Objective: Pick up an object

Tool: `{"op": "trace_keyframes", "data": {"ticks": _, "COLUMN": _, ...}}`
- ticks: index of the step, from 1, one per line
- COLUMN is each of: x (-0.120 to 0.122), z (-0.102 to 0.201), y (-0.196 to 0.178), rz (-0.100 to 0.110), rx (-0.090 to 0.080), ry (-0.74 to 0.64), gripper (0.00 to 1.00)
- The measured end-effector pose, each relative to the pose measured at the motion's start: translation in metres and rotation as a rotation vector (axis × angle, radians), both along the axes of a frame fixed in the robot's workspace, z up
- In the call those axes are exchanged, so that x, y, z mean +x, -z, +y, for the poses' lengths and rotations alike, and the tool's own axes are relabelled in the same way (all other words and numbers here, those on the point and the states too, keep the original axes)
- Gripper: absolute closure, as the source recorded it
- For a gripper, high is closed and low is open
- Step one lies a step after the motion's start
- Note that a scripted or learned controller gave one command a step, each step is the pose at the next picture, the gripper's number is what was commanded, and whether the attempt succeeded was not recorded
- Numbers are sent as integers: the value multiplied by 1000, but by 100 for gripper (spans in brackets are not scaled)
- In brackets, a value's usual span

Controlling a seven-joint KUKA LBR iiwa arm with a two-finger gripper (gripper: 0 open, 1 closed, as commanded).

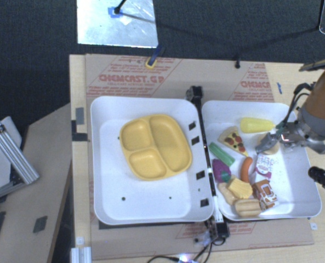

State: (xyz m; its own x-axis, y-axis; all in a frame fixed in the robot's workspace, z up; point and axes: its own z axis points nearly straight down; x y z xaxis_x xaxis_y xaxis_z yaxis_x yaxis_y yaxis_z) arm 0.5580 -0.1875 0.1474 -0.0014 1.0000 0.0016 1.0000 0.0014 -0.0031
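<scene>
The right bin holds several toy foods: a yellow corn-like piece, a pizza slice, a green pickle, a purple eggplant, an orange sausage, a cheese wedge, a bread roll and a brown packet. My gripper hangs low over the bin's upper right part, just below the yellow piece. It is directly above a small tan item and a white and red packet. I see nothing clearly held.
In the left bin lies a yellow three-compartment plate. A black hinged divider runs between the bins. The arm's grey body and orange band cover the right bin's far right corner. A silver sheet lies beyond the bench.
</scene>
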Motion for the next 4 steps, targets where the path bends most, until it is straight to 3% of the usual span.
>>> {"op": "trace_keyframes", "data": {"ticks": 1, "x": -4, "z": -4, "y": 44, "rz": 0, "rx": -1, "ry": 1, "gripper": 0}}
{"op": "trace_keyframes", "data": {"ticks": 2, "x": -4, "z": -4, "y": 64, "rz": -2, "rx": -1, "ry": 1, "gripper": 0}}
{"op": "trace_keyframes", "data": {"ticks": 3, "x": -2, "z": -4, "y": 52, "rz": -7, "rx": -3, "ry": 1, "gripper": 100}}
{"op": "trace_keyframes", "data": {"ticks": 4, "x": -8, "z": -9, "y": 4, "rz": -8, "rx": -4, "ry": 2, "gripper": 100}}
